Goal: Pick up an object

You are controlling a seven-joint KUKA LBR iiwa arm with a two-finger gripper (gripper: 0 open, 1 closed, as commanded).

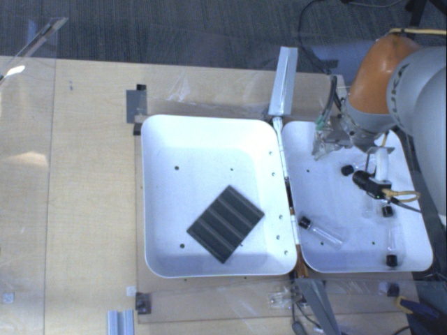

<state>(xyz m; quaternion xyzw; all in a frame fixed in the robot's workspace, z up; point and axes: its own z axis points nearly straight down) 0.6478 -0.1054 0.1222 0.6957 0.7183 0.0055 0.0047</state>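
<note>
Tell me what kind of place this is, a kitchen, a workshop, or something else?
Most likely a robotics lab or test cell, not a home: a grey and orange robot arm reaches over two shallow white bins on a wooden bench, with loose cables on the carpeted floor.

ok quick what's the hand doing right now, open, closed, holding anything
Hand: over the back left corner of the right bin, above the small items; open or closed cannot be told, and nothing is visibly held.

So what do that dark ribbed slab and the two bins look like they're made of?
Dark ribbed slab: probably matte rubber or plastic; dark grey, parallel ridges, no glare. Left bin and right bin: likely moulded white plastic; smooth, slightly glossy, rounded corners.
</note>
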